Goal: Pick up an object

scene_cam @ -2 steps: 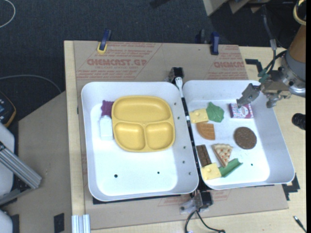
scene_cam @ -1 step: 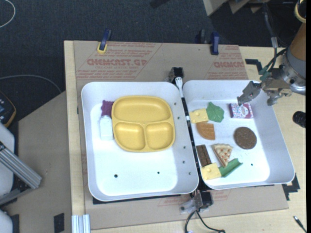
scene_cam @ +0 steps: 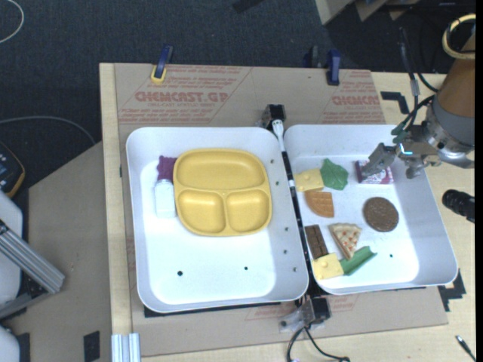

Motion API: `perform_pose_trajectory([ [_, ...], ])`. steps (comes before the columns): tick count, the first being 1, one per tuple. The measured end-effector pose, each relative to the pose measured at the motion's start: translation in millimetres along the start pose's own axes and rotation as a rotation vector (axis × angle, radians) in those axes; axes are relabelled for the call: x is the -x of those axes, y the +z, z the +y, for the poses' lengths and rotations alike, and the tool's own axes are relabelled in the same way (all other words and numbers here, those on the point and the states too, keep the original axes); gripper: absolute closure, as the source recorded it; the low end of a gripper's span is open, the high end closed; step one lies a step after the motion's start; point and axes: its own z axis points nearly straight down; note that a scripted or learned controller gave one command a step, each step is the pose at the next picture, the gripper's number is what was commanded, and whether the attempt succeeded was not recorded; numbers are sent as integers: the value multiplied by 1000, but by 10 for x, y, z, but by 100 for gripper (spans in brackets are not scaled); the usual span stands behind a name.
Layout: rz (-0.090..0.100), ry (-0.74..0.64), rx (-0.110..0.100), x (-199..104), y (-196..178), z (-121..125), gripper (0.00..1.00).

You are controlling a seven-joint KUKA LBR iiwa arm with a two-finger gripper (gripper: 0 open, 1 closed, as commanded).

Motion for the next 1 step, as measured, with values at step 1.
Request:
perform_pose_trajectory([
  [1, 0, 0, -1, 56, 590, 56, 0],
])
